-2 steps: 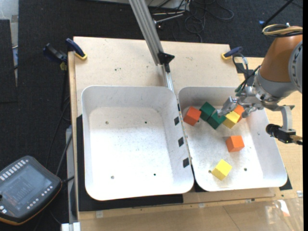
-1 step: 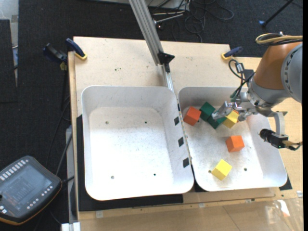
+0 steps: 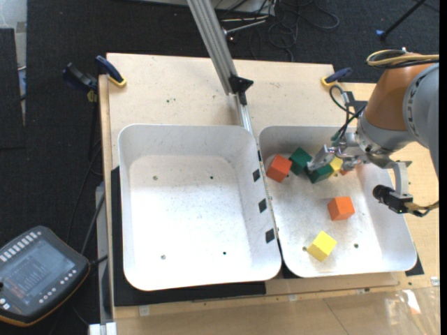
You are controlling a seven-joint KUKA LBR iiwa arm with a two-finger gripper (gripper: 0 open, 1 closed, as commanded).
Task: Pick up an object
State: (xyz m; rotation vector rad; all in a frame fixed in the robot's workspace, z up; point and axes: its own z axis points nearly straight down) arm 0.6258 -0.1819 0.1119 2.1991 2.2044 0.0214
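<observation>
- Camera view: the gripper (image 3: 325, 163) is hovering low in the right bin (image 3: 391, 257), over a green block (image 3: 320, 174) by another green block (image 3: 300, 160); its grasp state I cannot tell.
- The green block is looking light, rigid and smooth; opposite flat faces are offering the best hold.
- It is sitting skewed, cube-like, showing no clear long axis.

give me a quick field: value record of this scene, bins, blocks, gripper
left bin: white, shallow, no blocks seen in it
right bin: white, holds all the blocks
orange blocks: one near the divider, one mid-bin
yellow block: near the front rim
green blocks: one at the back, one under the gripper
gripper: low over the green blocks, grasp cannot be told
arm: reaches in from the right
</observation>
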